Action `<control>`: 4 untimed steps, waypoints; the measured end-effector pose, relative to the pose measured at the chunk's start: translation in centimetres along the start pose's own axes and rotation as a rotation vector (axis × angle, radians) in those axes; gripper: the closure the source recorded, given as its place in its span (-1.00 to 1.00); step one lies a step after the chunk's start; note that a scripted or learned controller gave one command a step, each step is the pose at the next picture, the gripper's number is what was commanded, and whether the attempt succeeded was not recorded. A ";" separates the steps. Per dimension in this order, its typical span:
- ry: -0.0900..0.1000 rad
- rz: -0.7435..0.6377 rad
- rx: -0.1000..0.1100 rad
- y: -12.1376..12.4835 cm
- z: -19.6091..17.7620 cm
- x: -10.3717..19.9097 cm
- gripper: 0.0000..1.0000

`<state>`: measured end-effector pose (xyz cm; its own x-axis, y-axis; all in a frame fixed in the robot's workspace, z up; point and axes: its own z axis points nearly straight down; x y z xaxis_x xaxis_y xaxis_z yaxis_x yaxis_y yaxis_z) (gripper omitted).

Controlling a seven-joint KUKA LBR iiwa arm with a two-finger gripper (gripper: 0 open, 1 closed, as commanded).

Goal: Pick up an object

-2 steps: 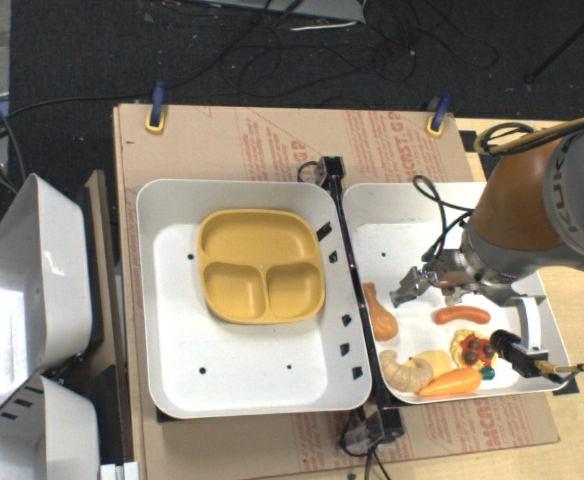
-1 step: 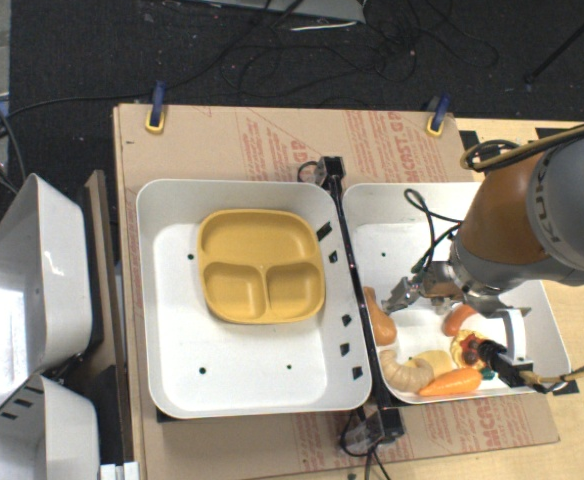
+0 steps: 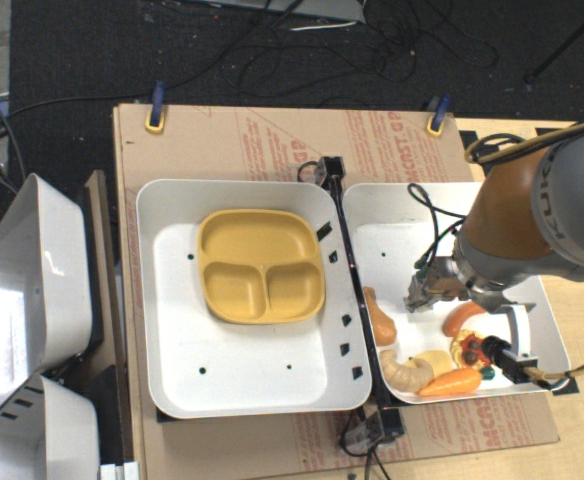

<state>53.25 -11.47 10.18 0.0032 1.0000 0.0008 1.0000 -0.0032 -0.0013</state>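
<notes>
Your grey arm with the orange band puts the two-finger gripper (image 3: pixel 427 293) low inside the right white bin (image 3: pixel 392 208), just left of the red-orange rounded piece (image 3: pixel 462 317); whether it's open or closed, I can't tell. Near that bin's front wall sit the orange plastic carrot (image 3: pixel 450 383), a tan lumpy piece (image 3: pixel 404 372) and a peach-coloured piece (image 3: pixel 379 320). Left of that bin, the left white bin (image 3: pixel 172 368) carries a yellow three-compartment plastic plate (image 3: pixel 262 265).

We note the arm (image 3: pixel 562 203): a thick rounded grey casing, smooth and matte. Next toward the pincer comes a broad glossy orange-brown band (image 3: pixel 507 208), then a darker grey wrist collar. The pincer (image 3: pixel 424 296) itself is small, dark metal, blocky. Thin black cables (image 3: pixel 434 223) loop up just above it; a yellow-and-black cable (image 3: pixel 502 146) arcs along the casing's far side.
</notes>
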 end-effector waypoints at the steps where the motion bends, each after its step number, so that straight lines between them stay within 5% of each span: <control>1: -0.002 -0.001 -0.005 0.1 -4.9 -1.0 1.00; 2: -0.002 -0.006 -0.005 0.0 -11.2 -1.0 1.00; 3: -0.002 -0.006 -0.004 0.1 -12.6 -1.0 1.00; 4: 0.000 -0.011 -0.003 1.3 -13.3 3.5 1.00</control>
<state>54.55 -7.99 23.45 -0.0076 1.0000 0.0006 1.0000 0.0076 0.0016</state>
